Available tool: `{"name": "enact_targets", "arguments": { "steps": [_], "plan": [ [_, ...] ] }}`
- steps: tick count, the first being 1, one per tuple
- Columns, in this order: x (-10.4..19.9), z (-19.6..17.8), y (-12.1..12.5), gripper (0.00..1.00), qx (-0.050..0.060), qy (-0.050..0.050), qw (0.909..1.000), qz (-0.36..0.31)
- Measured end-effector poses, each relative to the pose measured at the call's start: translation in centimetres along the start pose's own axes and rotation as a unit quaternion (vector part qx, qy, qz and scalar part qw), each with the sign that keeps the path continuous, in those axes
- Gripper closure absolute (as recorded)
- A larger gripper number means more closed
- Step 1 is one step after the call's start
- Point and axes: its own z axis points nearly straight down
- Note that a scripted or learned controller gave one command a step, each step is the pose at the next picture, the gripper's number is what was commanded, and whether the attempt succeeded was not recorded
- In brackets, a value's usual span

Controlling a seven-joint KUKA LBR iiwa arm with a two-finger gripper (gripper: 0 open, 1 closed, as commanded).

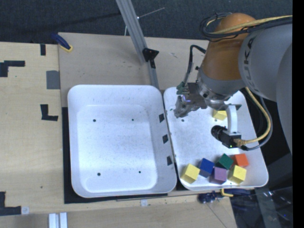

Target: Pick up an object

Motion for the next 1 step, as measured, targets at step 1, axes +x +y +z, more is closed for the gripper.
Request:
{"name": "enact_targets", "arguments": {
  "steps": [1],
  "plan": [
    [5.69,1.62,0.7,1.0,0.001,-0.001,1.0,0.0]
  ]
}}
